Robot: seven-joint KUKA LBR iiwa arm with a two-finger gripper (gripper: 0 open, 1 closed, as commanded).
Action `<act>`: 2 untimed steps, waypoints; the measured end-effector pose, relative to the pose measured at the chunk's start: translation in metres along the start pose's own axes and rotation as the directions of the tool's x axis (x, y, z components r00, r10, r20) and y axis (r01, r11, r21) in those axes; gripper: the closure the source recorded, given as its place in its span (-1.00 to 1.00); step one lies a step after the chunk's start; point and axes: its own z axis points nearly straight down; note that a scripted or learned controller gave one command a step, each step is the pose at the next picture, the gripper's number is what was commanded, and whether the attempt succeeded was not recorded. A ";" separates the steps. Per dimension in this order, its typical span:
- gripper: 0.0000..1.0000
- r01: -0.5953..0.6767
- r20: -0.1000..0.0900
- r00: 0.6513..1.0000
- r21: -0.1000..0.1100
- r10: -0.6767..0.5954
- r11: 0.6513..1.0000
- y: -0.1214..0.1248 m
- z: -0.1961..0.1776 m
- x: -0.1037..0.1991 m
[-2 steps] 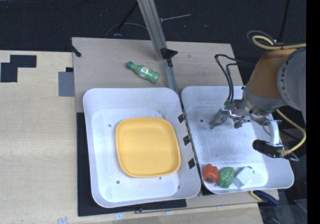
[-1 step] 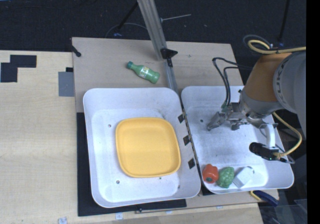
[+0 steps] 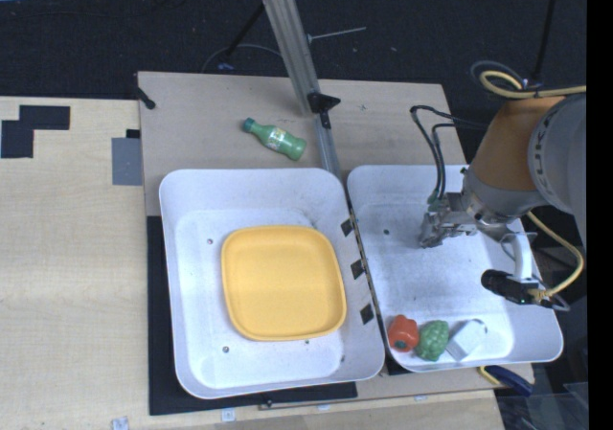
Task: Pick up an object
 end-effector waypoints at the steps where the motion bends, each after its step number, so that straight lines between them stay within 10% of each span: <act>1: 1.00 -0.001 0.000 1.000 -0.003 0.001 1.000 -0.006 -0.058 0.004; 2: 1.00 -0.001 0.000 1.000 -0.003 0.001 1.000 -0.005 -0.106 0.003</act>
